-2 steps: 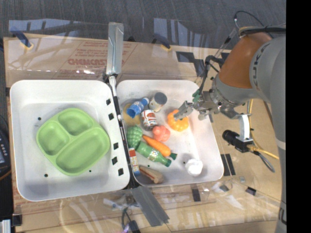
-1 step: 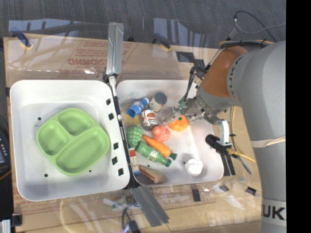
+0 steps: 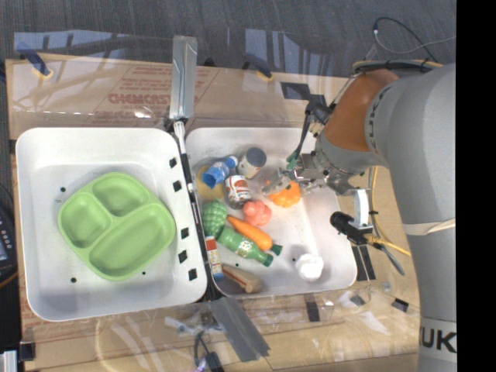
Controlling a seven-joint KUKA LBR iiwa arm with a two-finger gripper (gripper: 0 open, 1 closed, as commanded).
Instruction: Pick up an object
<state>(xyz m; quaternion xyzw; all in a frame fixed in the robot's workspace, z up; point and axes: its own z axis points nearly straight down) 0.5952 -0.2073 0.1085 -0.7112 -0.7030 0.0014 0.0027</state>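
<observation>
1. In the left bin (image 3: 31,208) lies a green divided plate (image 3: 116,225).
2. The right bin (image 3: 329,273) holds a green bottle (image 3: 244,246), a carrot (image 3: 253,232), a can (image 3: 238,187) and an orange fruit (image 3: 286,196).
3. My claw (image 3: 301,169) hangs just above that fruit; its grip I cannot tell.

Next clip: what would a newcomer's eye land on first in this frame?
Probably the bright green divided plate, alone in the left bin. Next, the jumble of toy food in the right bin: a carrot, a green bottle, a small can and an orange piece. The grey arm reaches in from the right, its gripper low beside the orange piece.
</observation>
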